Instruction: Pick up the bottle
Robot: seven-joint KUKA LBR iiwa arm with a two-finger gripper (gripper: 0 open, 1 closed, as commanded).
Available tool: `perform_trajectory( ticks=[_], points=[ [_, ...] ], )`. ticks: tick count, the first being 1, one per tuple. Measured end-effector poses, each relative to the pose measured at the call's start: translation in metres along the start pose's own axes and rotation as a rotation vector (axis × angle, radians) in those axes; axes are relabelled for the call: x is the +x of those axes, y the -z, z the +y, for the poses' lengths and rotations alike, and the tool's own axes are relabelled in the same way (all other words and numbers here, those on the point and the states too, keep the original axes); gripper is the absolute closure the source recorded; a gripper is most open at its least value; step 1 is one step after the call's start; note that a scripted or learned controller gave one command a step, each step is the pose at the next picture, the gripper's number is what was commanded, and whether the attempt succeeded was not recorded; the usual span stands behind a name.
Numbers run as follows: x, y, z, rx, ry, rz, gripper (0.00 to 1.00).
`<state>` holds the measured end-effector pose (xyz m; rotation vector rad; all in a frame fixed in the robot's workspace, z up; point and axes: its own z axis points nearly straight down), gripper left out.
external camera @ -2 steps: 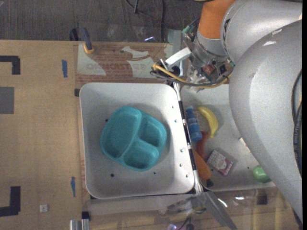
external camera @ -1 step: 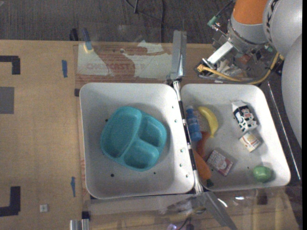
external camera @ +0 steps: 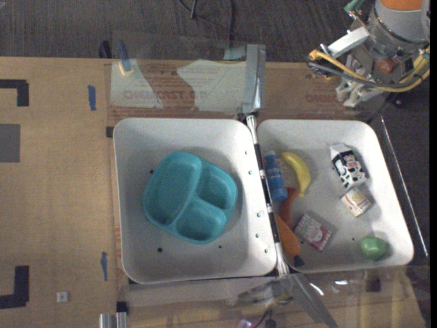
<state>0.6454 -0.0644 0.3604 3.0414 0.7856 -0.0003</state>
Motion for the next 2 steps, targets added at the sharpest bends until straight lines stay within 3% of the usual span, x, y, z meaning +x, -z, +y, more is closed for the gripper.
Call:
perform_trajectory(
  ticks=[1, 2],
  points=[
    [0.029, -0.076, -0.06, 0.002, -0.256, 0.0, 1.0],
    [0.032, -0.151, -0.03, 0.003, -0.307, -0.002, 1.0]
  ],
)
